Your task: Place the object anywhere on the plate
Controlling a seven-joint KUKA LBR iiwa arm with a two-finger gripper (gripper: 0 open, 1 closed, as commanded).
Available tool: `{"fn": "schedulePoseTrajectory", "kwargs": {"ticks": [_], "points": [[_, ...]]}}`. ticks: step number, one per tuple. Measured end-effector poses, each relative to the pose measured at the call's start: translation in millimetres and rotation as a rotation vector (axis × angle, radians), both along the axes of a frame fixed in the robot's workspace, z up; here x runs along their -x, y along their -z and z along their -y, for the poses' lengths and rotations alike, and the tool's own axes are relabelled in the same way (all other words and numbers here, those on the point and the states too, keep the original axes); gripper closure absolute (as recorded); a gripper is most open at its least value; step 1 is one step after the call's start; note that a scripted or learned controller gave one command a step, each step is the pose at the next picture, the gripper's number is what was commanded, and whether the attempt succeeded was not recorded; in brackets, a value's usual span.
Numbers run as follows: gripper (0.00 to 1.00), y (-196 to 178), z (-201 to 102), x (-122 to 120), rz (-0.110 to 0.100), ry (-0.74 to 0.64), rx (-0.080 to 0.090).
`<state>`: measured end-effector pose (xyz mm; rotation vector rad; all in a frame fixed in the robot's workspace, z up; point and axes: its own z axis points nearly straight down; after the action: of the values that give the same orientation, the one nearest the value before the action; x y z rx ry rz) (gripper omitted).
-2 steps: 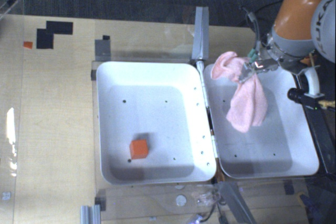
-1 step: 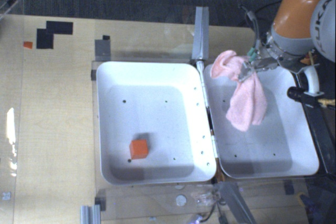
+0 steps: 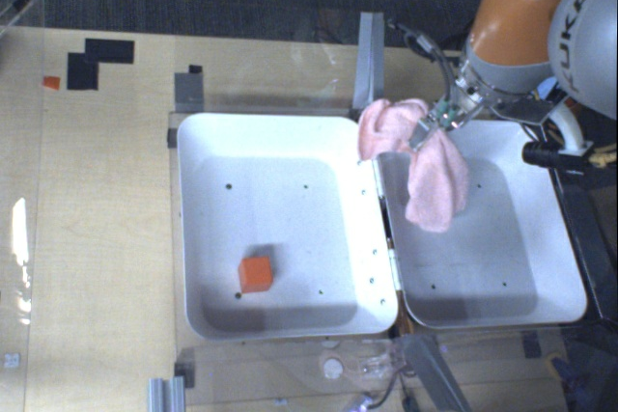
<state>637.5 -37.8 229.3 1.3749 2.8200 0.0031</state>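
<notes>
Pink cloth (image 3: 430,174) seen pinched in gripper (image 3: 442,119), hanging over right bin (image 3: 541,294) at one o'clock. Carry step judged underway. Plate not identified; next, release over it required.

The pink cloth (image 3: 425,164) looks soft and fuzzy, like terry towelling, draped in limp folds. Left of it, the left bin (image 3: 280,150) is smooth white plastic with a dull sheen, and the orange block (image 3: 256,274) lying in it appears matt, possibly foam. The bench (image 3: 97,236) beyond is pale wood, faintly glossy.
</notes>
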Motion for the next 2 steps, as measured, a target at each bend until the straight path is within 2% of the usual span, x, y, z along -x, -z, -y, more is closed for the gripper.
{"fn": "schedulePoseTrajectory", "kwargs": {"ticks": [1, 2], "points": [[1.0, 6, -42, -2, 0.002, -0.399, 0.001], [1.0, -1, -100, -6, 0.005, -0.798, 0.002]]}}
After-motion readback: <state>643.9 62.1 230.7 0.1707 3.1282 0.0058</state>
